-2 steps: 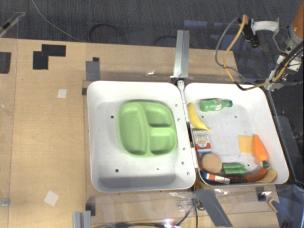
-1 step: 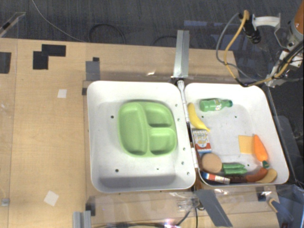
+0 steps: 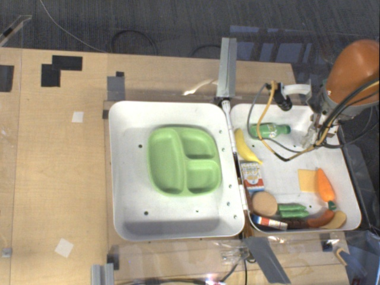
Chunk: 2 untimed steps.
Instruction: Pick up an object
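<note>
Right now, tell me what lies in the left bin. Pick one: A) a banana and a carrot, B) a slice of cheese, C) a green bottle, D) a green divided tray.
D: the green divided tray sits alone in the left bin, while the banana, carrot, green bottle and cheese slice all lie in the right bin.

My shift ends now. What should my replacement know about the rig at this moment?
Gripper: over the right bin's far end, near the green bottle; open or shut, can't tell.
Right bin also holds the banana, small carton, yellow square, carrot and other toys.
Left bin: green divided tray.
Done: nothing visibly picked.
Left: grasp and lift one object.
</note>
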### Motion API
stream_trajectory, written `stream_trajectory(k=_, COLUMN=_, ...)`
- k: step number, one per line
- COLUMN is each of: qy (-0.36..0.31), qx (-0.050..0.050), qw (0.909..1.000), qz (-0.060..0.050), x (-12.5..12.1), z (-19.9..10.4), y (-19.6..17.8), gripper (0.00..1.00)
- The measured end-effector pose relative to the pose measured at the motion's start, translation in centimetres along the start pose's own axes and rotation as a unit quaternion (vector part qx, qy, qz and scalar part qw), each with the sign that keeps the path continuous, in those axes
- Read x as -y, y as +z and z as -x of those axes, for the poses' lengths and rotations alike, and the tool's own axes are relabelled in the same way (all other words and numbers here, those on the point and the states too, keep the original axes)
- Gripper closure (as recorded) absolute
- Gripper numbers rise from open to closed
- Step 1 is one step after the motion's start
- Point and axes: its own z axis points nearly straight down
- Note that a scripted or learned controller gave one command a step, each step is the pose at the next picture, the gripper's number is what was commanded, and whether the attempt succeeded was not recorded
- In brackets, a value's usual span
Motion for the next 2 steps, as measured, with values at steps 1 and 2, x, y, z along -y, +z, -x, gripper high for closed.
stream_trajectory(k=1, qy=0.038, qx=-0.014, qw=0.9992, qz=0.003, x=0.2, z=-2.2, y=-11.0, gripper=1.0)
stream_trajectory(k=2, qy=0.001, qx=-0.012, qw=0.9999, qz=0.003, x=0.2, z=-1.9, y=-18.5, gripper=1.0)
